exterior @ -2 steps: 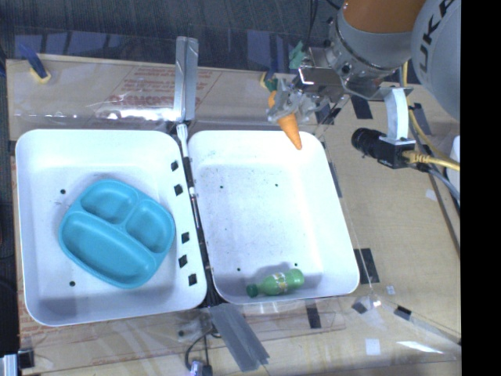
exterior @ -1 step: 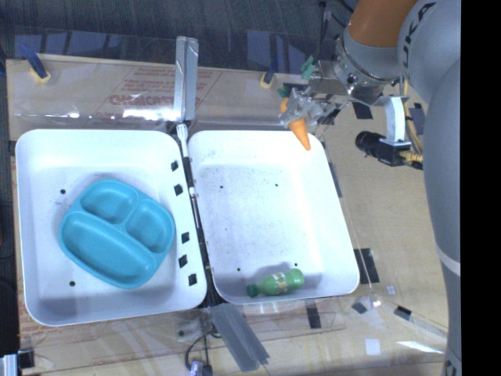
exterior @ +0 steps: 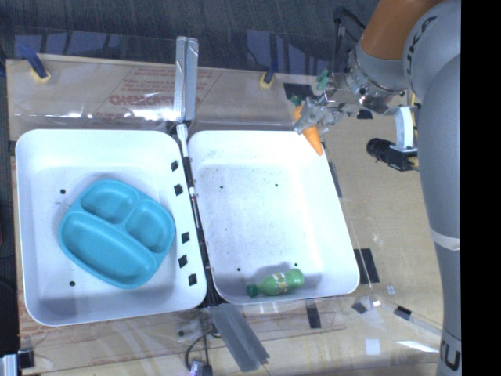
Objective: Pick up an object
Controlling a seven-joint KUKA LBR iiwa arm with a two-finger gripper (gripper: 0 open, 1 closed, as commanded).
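Note:
My gripper (exterior: 313,120) hangs over the far right corner of the right bin (exterior: 235,151). It is shut on a small orange object (exterior: 314,139), whose tapered end pokes down below the fingers, just above the bin's rim. A green bottle (exterior: 275,283) lies on its side on the right bin's floor near the front wall, well away from the gripper.
A blue divided plate (exterior: 117,232) lies in the left bin (exterior: 31,210). A grey metal bar (exterior: 185,84) stands at the back between the two bins. The arm's grey body (exterior: 438,131) fills the right side.

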